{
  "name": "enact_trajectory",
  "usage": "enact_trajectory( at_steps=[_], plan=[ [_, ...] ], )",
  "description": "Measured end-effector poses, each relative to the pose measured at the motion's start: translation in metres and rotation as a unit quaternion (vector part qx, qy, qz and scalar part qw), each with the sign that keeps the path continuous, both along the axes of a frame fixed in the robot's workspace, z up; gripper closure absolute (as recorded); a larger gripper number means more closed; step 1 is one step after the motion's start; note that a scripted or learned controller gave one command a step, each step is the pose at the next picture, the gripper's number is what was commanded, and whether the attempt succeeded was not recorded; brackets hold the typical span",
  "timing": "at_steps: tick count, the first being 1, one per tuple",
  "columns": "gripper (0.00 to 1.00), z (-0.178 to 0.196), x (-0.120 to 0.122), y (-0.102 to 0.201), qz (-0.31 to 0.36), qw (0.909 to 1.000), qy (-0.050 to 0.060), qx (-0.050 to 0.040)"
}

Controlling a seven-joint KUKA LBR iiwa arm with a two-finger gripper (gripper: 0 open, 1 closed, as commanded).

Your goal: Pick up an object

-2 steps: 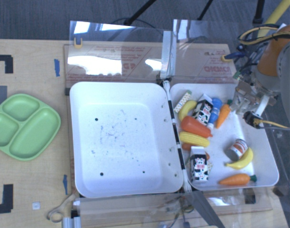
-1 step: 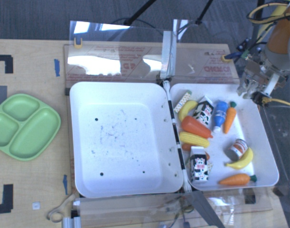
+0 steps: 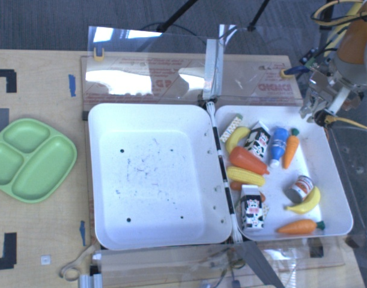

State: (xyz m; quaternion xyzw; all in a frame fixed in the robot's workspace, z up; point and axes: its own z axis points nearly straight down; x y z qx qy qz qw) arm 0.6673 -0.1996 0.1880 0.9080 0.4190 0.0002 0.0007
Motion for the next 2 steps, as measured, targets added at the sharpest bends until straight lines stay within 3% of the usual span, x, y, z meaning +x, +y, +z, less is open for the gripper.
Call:
enact_trajectory(
  at_steps=[1, 2],
  plan=[
    [1.00, -0.005, -0.007, -0.016, -0.106, 0.9943, 0.001, 0.0007],
    [1.00, 0.036, -0.012, -0.014, -0.098, 0.9952, 0.000, 0.0004]
  ],
)
